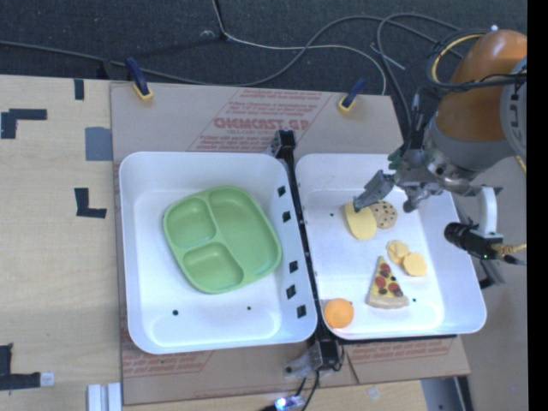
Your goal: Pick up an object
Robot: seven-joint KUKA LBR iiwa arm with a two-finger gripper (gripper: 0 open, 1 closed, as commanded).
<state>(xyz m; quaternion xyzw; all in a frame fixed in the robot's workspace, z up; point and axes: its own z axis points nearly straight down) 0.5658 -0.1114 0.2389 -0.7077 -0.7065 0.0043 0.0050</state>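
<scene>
1. The gripper (392,197) hangs with its fingers spread, empty, just above the cookie (385,215) in the right bin (462,319).
2. Nothing is lifted yet; the cookie (touching a yellow piece (360,223)) lies on the floor.
3. Left to do: descend, close, raise. Contact seems absent, though the slant blurs it.

Cookie (386,215) flat beside yellow piece (361,223)
</scene>
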